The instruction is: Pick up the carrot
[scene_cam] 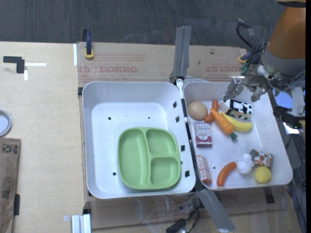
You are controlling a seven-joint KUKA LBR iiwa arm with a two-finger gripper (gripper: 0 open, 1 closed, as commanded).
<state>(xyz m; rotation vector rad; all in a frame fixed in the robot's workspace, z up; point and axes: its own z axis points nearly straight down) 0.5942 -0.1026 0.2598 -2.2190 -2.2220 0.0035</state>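
The carrot (222,122) is orange with a small green tip and lies slanted in the middle of the right bin (275,130). A yellow banana (239,124) touches its right side. My gripper (241,93) hangs over the bin's far right part, up and to the right of the carrot and apart from it. Its fingers stand open with nothing between them. Just below it lies a black-and-white item (239,108).
A beige egg-like ball (197,110), a red carton (202,134), a second carton (202,169), an orange-red sausage (226,173), a white toy (244,164) and a yellow lemon (262,174) share the right bin. A green divided plate (148,158) sits in the left bin (97,130).
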